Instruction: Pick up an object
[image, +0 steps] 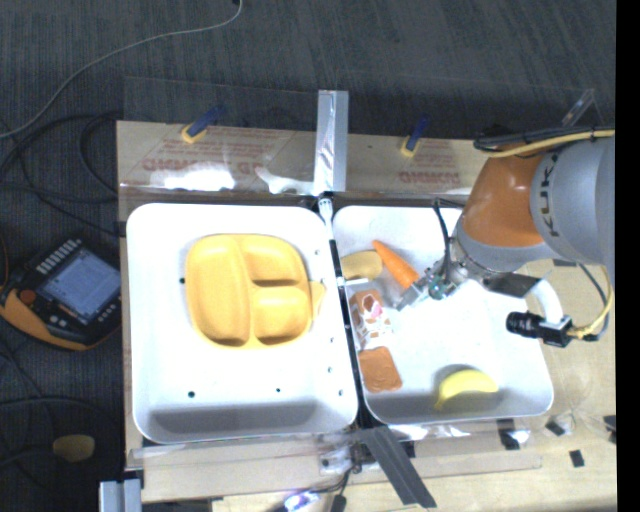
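My gripper (410, 293) hangs low in the right bin (520, 355), just beside the carrot (397, 265). The carrot lies at my ten o'clock, touching the pale bun (361, 265).

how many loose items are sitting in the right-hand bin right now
5: a pale bun-like piece at the top left, an orange carrot beside it, a patterned packet below, a brown piece under that, and a yellow piece at the front right.

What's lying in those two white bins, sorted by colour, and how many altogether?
Yellow: 3, divided tray, pale rounded piece, banana-like piece
Orange: 1, carrot
Brown: 1, flat piece
Patterned white and pink: 1, small packet
Total: 6
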